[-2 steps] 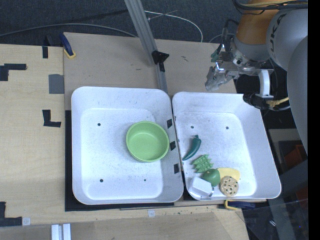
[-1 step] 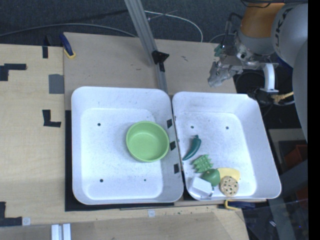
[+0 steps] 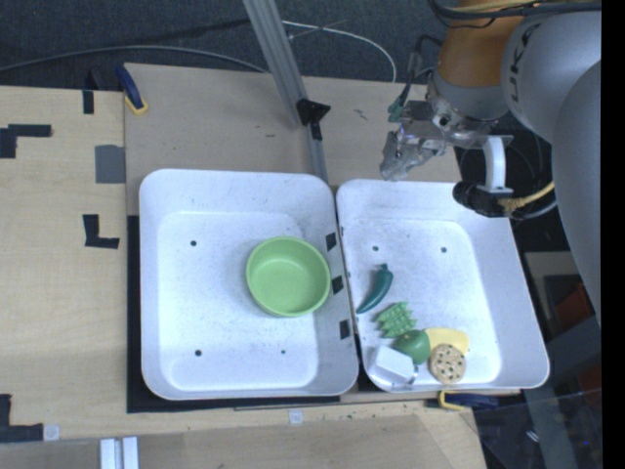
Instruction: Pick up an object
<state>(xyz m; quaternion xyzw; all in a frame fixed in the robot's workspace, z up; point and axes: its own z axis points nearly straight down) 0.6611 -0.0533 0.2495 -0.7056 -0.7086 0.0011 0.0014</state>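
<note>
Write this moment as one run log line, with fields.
gripper: above right bin far rim, holds nothing | green pepper: right bin | green bowl: left bin | pick: not yet done

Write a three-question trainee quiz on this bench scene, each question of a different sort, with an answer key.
1. True or false: the green bowl sits in the right bin.
2. Multiple choice: the green pepper lies (A) inside the bowl, (B) in the right bin near the divide between the bins, (C) on the wooden bench outside the bins.
3. Fill in: the gripper hangs above the ____ edge of the right bin, away from the pile of small items.

Key
1. False; it sits in the left bin.
2. B
3. far (top)
</note>
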